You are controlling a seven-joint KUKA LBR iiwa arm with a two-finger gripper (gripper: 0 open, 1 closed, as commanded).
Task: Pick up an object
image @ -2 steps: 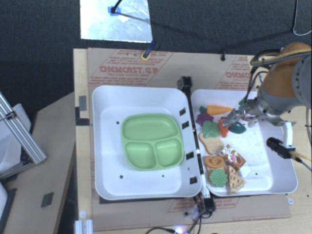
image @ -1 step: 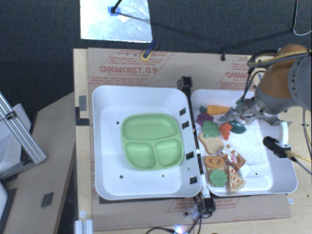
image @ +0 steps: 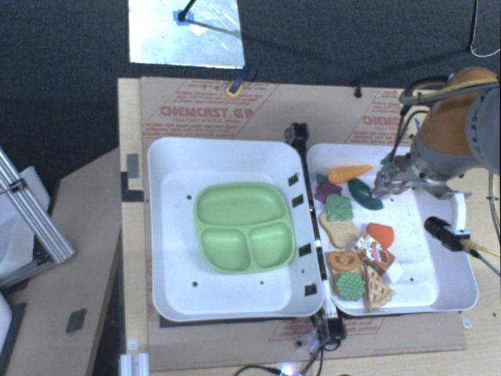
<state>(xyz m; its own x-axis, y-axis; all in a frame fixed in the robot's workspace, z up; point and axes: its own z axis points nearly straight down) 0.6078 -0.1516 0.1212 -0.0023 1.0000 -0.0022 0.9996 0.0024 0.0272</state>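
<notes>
Waffle [image: 377, 290] and cookie [image: 351, 286] are lying at the lower edge of the right bin [image: 446, 276], with more toy food piled above them. I am hovering my claw [image: 384, 180] in the bin's upper middle, just beside a dark green piece [image: 365, 194]. A green tray [image: 243, 227] is sitting in the left bin [image: 174, 210].

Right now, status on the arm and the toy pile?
Gripper low in right bin, at the dark green toy. Nothing seen held. Orange carrot close beside it.
</notes>
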